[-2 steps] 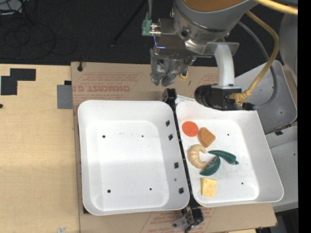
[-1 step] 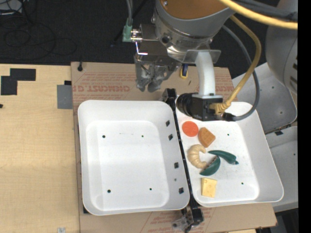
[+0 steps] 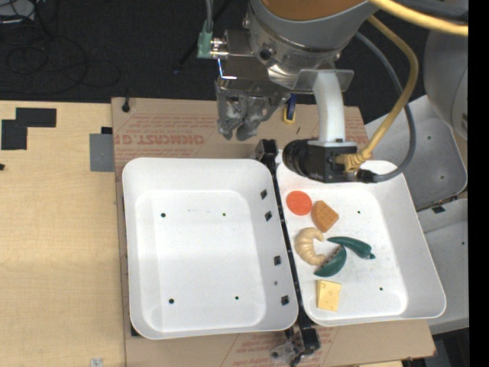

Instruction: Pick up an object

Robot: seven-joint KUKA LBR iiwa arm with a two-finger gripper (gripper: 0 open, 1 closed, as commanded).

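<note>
My gripper (image 3: 241, 127) hangs high above the far edge of the bench, over the back of the left bin (image 3: 145, 197) near the divider. Nothing shows between its grey fingers. The right bin (image 3: 412, 281) holds a red disc (image 3: 299, 202), an orange-brown block (image 3: 325, 215), a pale croissant-shaped piece (image 3: 309, 245), a dark green pod (image 3: 351, 246) crossing a teal curved piece (image 3: 332, 263), and a yellow cheese wedge (image 3: 329, 295). All of these lie well below and to the right of the gripper.
A black clip strip (image 3: 280, 228) runs between the two bins. Brown cardboard (image 3: 164, 132) lies under the bins, with a wooden bench top (image 3: 53, 235) to the left. Cables hang behind the arm.
</note>
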